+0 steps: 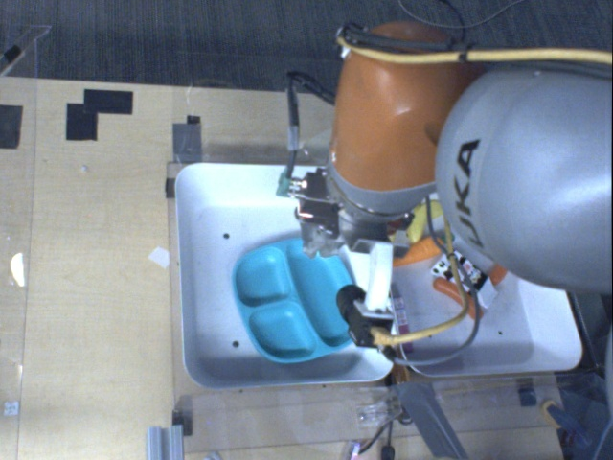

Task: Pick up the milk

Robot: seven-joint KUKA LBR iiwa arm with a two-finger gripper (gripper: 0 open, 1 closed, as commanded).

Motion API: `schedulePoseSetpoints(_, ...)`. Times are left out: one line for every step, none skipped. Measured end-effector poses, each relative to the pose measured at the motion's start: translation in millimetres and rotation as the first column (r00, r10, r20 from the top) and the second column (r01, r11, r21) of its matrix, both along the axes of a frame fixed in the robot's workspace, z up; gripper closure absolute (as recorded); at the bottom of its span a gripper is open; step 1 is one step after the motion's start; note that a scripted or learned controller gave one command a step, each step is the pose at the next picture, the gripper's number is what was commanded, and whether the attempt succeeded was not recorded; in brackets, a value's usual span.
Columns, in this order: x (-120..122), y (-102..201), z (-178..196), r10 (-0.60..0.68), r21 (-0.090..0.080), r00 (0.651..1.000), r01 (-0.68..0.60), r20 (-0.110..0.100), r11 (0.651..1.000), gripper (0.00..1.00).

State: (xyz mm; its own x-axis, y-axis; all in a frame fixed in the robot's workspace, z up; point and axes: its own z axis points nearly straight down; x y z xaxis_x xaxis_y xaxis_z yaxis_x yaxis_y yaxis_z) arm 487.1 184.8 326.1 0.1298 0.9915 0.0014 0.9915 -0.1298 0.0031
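- Milk hard to pick out; maybe the small white box [398, 307] with red marks just right of the blue tray [283, 310], mostly tucked under the big arm [498, 161]. Too hidden to be sure.
- Gripper [316, 242] down low over the top right corner of the blue tray, close to its rim, inside the left bin [201, 276].
- Jaws: cannot tell if open or shut, too blurry and partly covered. Nothing to be seen held there.
- Nothing white lifted above the blue tray, so most likely no milk picked up yet.
- Orange bits [421, 253] further right of the blue tray, over in the right bin [541, 348]; not the thing wanted.
- Done so far, by the look of it: arm down low beside the blue tray, and no more.
- Left to do: get over the milk, close on it, lift it up and clear of the bin.
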Motion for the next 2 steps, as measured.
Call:
schedulePoseSetpoints(0, 31, -4, -0.055, 0.0, 0.998, 0.055, -0.001, 0.998, 1.0)
schedulePoseSetpoints(0, 50, -17, 0.333, 0.0, 0.943, -0.333, -0.001, 0.943, 1.0)
